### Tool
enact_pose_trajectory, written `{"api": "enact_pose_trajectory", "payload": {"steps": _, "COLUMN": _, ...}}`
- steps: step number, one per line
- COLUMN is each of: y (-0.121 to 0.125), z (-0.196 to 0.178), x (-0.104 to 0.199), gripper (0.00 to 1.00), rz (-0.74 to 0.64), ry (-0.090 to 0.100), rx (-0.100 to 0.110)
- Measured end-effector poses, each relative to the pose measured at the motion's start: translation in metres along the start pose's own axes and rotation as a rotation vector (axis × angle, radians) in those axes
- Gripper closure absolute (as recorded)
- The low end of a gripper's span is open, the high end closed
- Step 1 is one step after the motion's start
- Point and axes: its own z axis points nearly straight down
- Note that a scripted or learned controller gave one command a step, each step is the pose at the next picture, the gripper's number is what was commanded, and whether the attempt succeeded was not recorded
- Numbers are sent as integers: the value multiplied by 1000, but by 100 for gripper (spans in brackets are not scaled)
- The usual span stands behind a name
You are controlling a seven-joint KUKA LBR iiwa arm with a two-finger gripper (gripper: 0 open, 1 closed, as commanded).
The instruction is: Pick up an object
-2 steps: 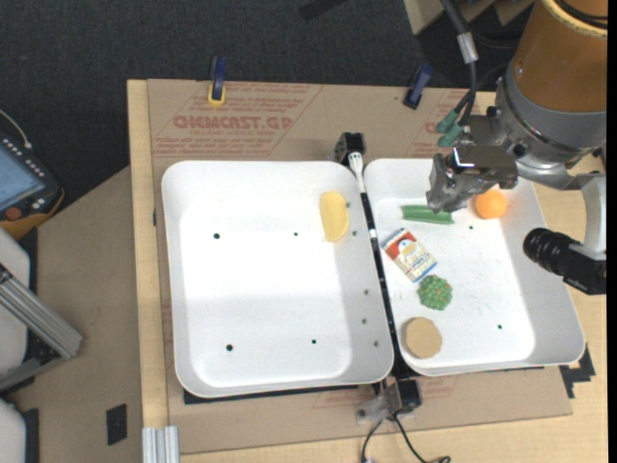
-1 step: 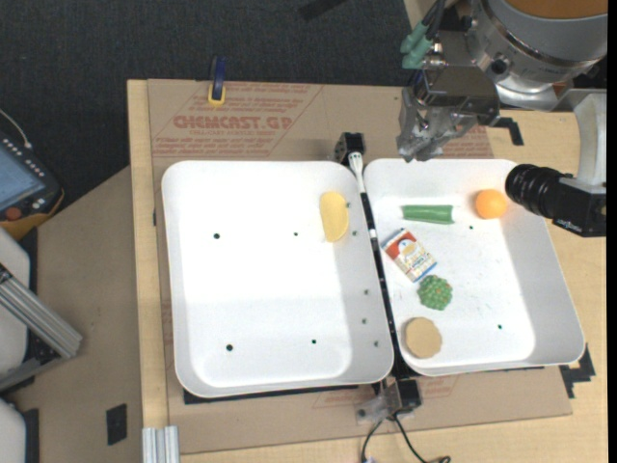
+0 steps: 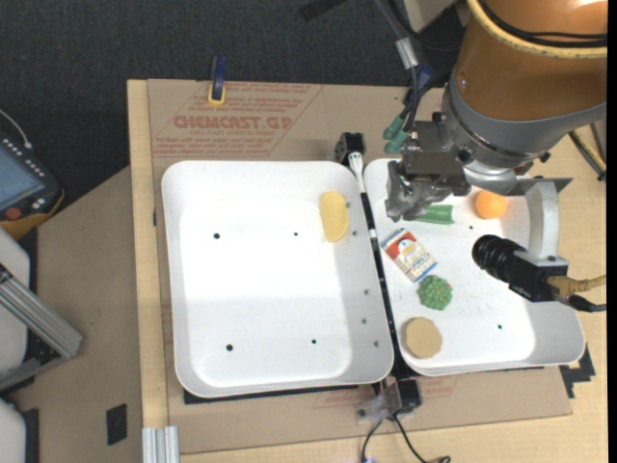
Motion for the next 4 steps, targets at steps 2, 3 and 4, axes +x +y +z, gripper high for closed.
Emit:
{"api": "enact_pose_trajectory", "payload": {"steps": 2, "y": 0, "z": -66, "x": 3, "gripper": 100, "rz": -8, "ry": 7, "rx": -21}}
{"api": "enact_pose_trajectory", "payload": {"steps": 3, "y": 23, "z": -121, "x": -71, "gripper": 100, "rz": 4, "ry": 1, "rx": -21}}
{"api": "enact_pose_trajectory", "payload": {"steps": 4, "y": -1, "z": -40, "x": -69, "gripper": 100, "rz": -2, "ry": 3, "rx": -3}}
